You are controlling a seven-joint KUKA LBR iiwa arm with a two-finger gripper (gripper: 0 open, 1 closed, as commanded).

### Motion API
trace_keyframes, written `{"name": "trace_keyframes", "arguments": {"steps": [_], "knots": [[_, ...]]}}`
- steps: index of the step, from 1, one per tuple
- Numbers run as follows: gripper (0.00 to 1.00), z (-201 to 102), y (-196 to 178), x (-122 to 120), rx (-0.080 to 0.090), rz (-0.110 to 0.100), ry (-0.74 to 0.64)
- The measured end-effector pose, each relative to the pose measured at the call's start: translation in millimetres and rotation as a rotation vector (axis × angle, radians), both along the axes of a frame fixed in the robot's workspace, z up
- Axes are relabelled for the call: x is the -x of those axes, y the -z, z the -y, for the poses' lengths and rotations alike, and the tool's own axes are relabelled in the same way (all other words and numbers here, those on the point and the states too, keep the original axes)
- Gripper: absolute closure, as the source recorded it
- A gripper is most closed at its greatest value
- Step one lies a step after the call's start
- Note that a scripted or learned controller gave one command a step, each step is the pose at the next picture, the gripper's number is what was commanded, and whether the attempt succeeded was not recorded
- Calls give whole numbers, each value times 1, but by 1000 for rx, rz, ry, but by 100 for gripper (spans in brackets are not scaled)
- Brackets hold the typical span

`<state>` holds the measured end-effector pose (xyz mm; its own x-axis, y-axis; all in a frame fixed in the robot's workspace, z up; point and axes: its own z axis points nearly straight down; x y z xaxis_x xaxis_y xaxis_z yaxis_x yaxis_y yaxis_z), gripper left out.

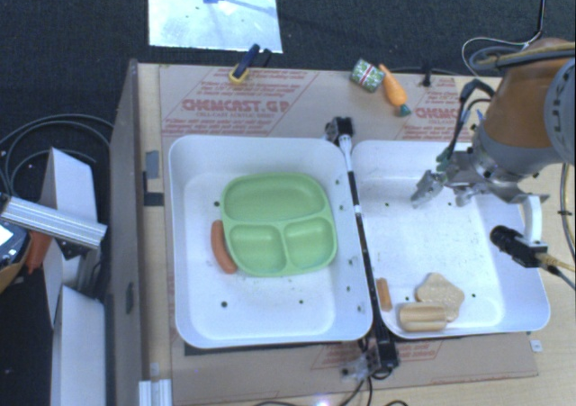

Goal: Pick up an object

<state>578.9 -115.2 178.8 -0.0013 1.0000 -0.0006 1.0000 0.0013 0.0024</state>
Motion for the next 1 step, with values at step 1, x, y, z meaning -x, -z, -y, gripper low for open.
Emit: {"name": "trace_keyframes", "arguments": {"steps": [1], "knots": [[0, 1, 94, 3, 0, 0, 0]]}}
